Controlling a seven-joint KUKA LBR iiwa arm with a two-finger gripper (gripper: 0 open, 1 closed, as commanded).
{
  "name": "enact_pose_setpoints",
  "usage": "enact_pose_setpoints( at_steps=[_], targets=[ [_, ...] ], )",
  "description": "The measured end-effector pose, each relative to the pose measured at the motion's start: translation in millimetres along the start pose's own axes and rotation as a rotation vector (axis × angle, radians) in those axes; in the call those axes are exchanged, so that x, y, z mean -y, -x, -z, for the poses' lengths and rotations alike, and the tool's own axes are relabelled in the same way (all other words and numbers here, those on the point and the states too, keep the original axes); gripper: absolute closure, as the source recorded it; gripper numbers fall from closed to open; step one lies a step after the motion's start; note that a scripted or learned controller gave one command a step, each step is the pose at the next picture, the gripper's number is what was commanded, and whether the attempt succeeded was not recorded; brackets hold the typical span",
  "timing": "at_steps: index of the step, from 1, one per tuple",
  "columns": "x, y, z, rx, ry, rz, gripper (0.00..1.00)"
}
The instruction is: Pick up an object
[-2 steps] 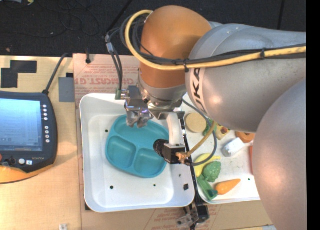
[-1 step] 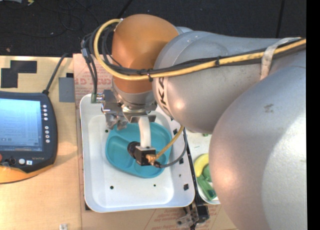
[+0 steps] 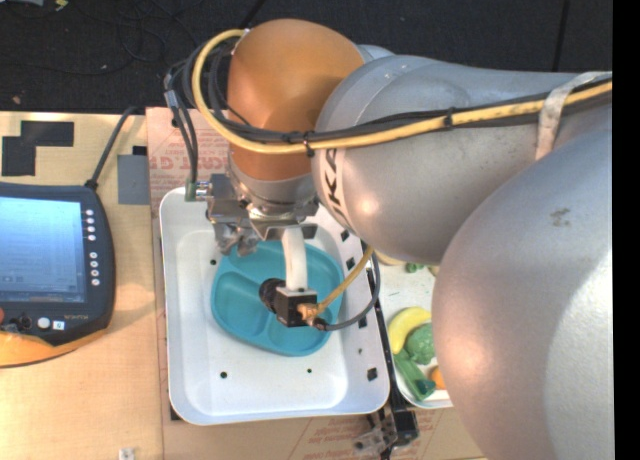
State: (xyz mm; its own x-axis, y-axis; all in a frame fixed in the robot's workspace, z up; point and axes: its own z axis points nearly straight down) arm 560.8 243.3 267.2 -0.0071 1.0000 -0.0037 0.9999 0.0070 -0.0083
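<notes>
A teal sectioned plate (image 3: 240,303) lies flat in the middle of the left white bin (image 3: 190,348). My gripper (image 3: 232,240) hangs under the orange wrist band, low over the plate's far left rim. Whether it touches the plate I cannot tell. The wrist and the arm's large grey body hide the plate's far edge and most of the right bin.
A sliver of the right bin (image 3: 405,383) holds a yellow banana-like piece (image 3: 402,326), a green item (image 3: 421,343) and a small orange bit (image 3: 438,378). A control tablet (image 3: 45,258) rests on the bench to the left. Cardboard lies behind the bins.
</notes>
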Motion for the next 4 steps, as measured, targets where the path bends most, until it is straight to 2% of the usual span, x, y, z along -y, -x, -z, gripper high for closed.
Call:
enact_pose_setpoints(
  at_steps=[1,2,3,4],
  targets=[
    [60,-1,96,-0.008,0.013,-0.003,1.00],
    [49,0,-35,0.004,-0.008,-0.008,1.00],
    [2,12,101,-0.007,0.021,-0.006,1.00],
    [61,-1,235,-0.011,0.019,-0.001,1.00]
  ],
)
